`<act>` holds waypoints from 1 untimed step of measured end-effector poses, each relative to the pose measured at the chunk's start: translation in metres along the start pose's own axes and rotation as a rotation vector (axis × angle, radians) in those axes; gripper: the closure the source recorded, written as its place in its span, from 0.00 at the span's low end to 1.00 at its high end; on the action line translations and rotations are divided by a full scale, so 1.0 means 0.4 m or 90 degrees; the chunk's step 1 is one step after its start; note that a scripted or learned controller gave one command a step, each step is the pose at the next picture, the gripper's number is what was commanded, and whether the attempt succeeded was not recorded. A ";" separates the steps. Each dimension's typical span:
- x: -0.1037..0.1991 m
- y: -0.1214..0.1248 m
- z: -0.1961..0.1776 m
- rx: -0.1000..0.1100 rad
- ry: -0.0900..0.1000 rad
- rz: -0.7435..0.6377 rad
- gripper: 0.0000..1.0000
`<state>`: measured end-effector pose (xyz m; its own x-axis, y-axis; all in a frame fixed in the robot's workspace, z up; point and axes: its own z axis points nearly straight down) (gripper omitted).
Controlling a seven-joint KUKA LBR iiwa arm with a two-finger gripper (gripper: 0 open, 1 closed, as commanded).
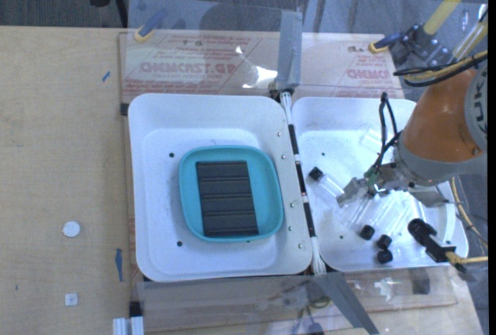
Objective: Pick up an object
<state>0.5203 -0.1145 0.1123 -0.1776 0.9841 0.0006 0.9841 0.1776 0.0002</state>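
Note:
My gripper [358, 192] is low in the right bin [341, 128], near its middle, with the grey arm and its orange band [442, 128] coming in from the right. Just below the gripper lie clear plastic tubes [370, 212] with black caps [366, 232]. Two more small black caps [384, 243] sit near the bin's front wall. To the gripper's left lies another clear tube with a black cap [315, 173]. I see nothing held in the gripper.
The left bin [147, 170] holds a teal tray [190, 170] with a black ribbed block [225, 198] in it. A clear plastic sheet [201, 54] stands behind both bins. The wooden bench [54, 132] stretches away to the left.

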 end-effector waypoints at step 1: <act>-0.003 0.003 -0.026 -0.004 -0.001 0.001 1.00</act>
<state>0.5218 -0.1154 0.1225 -0.1755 0.9845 -0.0012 0.9845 0.1755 0.0058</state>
